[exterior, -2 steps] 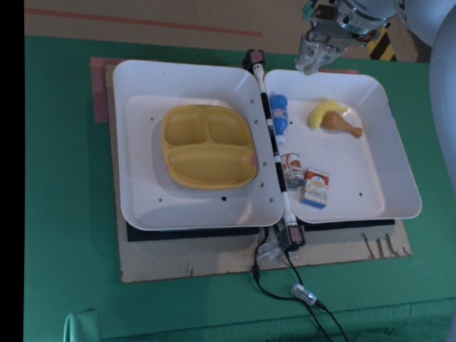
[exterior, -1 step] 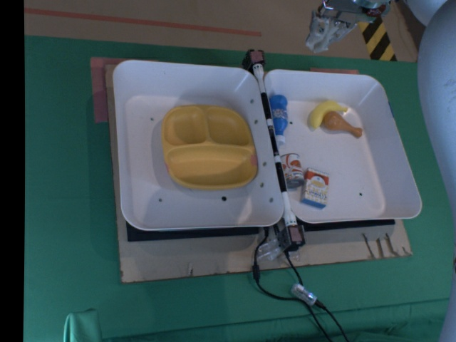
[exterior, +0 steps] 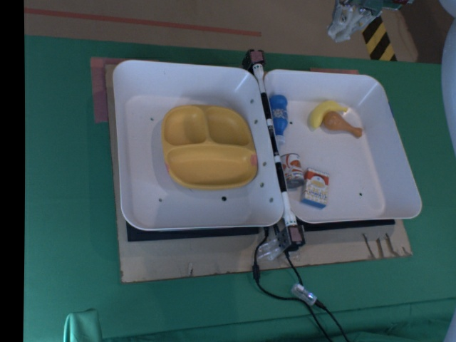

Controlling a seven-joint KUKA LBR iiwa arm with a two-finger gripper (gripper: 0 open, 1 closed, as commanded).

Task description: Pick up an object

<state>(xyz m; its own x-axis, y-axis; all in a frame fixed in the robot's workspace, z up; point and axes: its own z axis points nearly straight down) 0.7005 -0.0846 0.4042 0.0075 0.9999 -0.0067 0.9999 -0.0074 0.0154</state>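
Closest to your camera, black cables (exterior: 285, 280) trail off the front edge of the cardboard sheet (exterior: 214, 258), with a small silver connector (exterior: 303, 293) lying on the green cloth of the surface (exterior: 64, 191).

Your end effector (exterior: 347, 21) sits at the top right of the view, high over the brown area behind the bins and clear of both of them. You see pale fingers (exterior: 340, 23) pointing down, but whether they are parted or closed cannot be told from this angle; nothing shows between them.

Below it, the right bin (exterior: 399, 169) holds your candidates. A yellow banana (exterior: 324, 111) lies near its back wall, touching a brown toy drumstick (exterior: 342, 125) that angles off toward the right. A blue and white bottle (exterior: 278, 116) lies along the bin's left wall, just beside the divider. Nearer the front, a small red and white can (exterior: 292, 169) lies beside that same wall, and a small printed carton (exterior: 316, 187) rests just right of the can.

A black and white rail (exterior: 274, 155) runs between the two bins from back to front.

Beyond the rail, the left bin (exterior: 135, 191) carries a yellow sectioned plate (exterior: 209, 147), set flat near the middle with two small compartments at the back and one long one at the front.
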